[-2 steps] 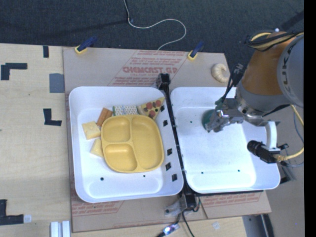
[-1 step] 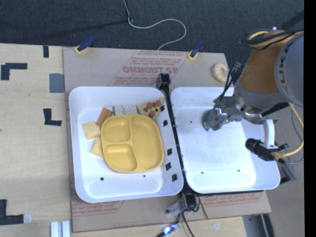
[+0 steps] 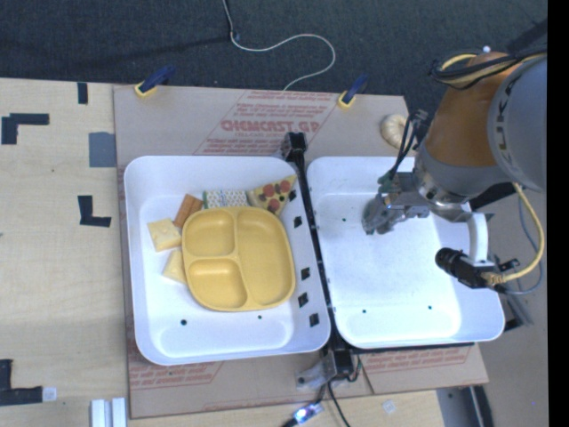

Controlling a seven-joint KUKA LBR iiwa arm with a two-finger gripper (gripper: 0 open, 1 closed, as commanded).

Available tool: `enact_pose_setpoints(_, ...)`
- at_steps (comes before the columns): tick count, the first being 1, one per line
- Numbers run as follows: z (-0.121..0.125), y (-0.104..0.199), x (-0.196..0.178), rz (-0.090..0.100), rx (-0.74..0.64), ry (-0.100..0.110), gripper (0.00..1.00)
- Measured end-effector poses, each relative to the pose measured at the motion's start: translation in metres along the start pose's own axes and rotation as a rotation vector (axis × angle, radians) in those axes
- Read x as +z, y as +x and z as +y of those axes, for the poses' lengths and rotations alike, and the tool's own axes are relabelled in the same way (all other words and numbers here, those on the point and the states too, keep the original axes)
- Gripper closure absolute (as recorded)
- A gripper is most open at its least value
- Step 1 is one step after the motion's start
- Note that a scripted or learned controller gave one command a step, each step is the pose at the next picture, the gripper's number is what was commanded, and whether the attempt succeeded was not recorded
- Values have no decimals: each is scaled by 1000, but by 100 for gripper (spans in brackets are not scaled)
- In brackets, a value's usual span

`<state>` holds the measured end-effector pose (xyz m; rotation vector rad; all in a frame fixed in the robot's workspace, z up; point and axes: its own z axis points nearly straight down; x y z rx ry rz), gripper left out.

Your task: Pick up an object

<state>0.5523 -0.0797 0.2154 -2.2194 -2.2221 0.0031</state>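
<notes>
Fingers (image 3: 380, 218) I can't read as open or closed hover over the right bin (image 3: 400, 323), risking an empty grab far from my yellow divided plate (image 3: 238, 258).

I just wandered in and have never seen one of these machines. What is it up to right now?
A grey and orange robot arm reaches in from the right, trying to pick up an object. Its end effector hangs over the right bin, with nothing visibly held. The objects sit in the left bin: a yellow divided plate with a few small flat pieces tucked beside and behind it. No object has been picked up yet.
</notes>
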Motion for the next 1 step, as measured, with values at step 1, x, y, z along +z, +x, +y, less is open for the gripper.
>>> enact_pose_setpoints(1,0,-8,1,-1,1,0,100)
